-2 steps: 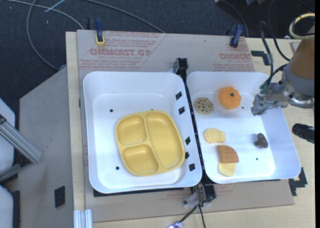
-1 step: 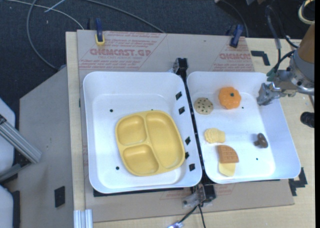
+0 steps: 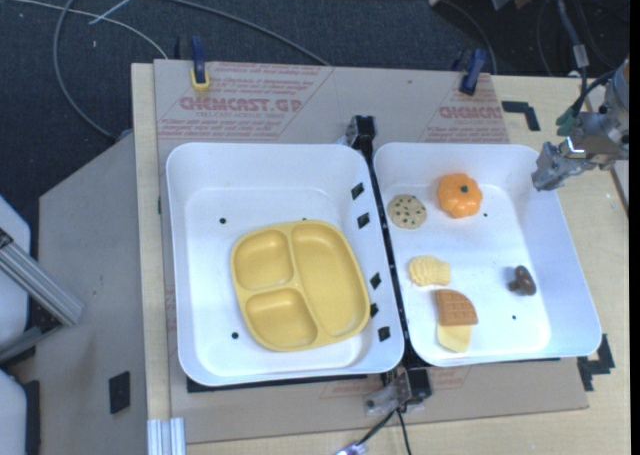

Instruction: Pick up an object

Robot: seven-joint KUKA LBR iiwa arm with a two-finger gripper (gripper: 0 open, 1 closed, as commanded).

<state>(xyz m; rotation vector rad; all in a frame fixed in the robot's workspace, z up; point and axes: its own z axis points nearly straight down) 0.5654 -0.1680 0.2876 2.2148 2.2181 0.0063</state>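
Gripper (image 3: 551, 175) sits at the far right rim of the right bin (image 3: 560, 243), at the end of the arm entering from the right edge of the view. Whether it is released or clenched cannot be told at this angle; nothing is visible in its grasp. Objects in the right bin, five counted, all lying loose on the white floor: one orange pumpkin-shaped piece (image 3: 459, 195), round and ribbed with a small green stem, in the far part of the bin and well left of the gripper; one round chocolate-chip cookie (image 3: 407, 211) just left of the pumpkin, near the divider; one pale yellow ridged piece (image 3: 430, 271) below the cookie; one tan waffle-patterned piece on a yellow base (image 3: 455, 320) in the near part; one small dark brown lump (image 3: 521, 282) toward the right wall. Left bin (image 3: 190, 243): one yellow three-compartment tray (image 3: 298, 285), tilted in plan. Two bins side by side on the counter (image 3: 250, 93), two clamps at its far edge.
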